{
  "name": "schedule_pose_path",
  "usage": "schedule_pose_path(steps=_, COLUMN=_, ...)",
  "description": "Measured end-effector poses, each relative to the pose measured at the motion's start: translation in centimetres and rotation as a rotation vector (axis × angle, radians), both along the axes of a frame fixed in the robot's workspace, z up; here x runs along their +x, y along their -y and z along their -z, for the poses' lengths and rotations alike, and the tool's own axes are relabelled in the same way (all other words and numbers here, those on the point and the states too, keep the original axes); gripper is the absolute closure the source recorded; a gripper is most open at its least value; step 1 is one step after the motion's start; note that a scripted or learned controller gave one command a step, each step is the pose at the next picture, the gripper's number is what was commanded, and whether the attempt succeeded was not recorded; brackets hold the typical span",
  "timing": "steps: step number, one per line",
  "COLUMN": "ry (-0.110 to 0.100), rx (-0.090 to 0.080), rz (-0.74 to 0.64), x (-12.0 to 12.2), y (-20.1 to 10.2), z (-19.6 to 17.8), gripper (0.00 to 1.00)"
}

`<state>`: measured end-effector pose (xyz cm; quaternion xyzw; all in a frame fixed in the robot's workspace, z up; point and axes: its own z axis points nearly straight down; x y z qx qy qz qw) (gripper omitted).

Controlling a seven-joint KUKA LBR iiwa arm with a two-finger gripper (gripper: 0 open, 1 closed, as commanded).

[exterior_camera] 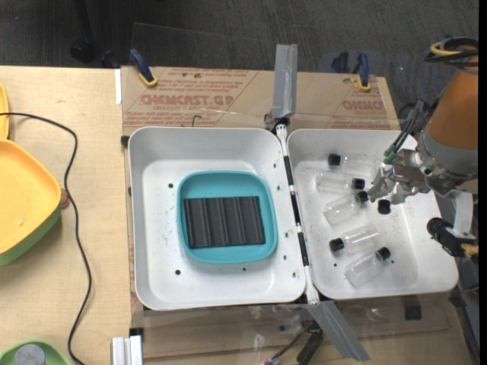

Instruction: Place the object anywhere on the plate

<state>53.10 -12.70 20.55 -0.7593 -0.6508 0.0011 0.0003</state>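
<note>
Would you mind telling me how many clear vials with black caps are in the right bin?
5 clear vials, at least: upper left, centre, by the gripper, lower centre, lowest. The arm may hide more.

A yellow dish [23, 196] is sitting left of the bins, a black cable [74, 226] curving beside it, clamps [142, 67] gripping cardboard [190, 97].

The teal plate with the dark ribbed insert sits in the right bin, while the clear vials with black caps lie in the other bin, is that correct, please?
Not quite: the camera view shows the teal plate in the left bin, not the right. The clear vials with black caps do lie in the other bin, where the claw is.
</note>
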Motion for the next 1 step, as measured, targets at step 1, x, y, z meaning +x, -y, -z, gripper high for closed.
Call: schedule_pose_path(steps=1, ry=0.000, rx=0.000, rz=0.000, x=0.00, y=0.00, z=0.00, gripper=0.00)
